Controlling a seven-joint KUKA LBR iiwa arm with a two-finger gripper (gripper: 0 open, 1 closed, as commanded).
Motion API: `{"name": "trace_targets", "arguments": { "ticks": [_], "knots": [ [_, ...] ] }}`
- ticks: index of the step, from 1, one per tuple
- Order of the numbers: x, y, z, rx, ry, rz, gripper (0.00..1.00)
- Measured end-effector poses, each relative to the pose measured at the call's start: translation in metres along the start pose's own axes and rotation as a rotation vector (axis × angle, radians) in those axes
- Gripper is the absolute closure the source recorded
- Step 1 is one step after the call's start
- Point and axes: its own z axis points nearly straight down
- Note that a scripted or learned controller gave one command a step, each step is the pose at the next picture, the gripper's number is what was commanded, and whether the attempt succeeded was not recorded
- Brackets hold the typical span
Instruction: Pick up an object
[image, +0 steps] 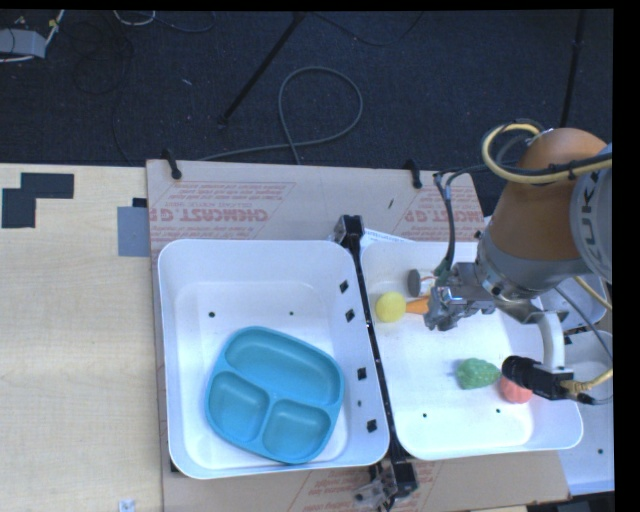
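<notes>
My gripper (437, 318) hangs low over the right bin (430, 430), at its upper middle. Just left of it lies a yellow ball (390, 306), and a small orange piece (417, 306) sits between the ball and the gripper. A small grey object (413, 277) lies just above them. A green lump (477, 373) rests in the right part of the bin, with a pink-red object (515, 391) beside it, partly under a black cable fitting. Nothing shows between the fingers.
The left bin (185, 300) holds a blue divided tray (274, 392). A black divider (360, 330) with clips runs between the two bins. Cables and a black fitting (540, 379) hang by the arm over the right bin's right side.
</notes>
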Motion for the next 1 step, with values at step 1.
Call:
{"name": "trace_targets", "arguments": {
  "ticks": [1],
  "knots": [
    [0.0428,-0.0095,0.0039,0.000,0.000,0.001,1.00]
  ]
}}
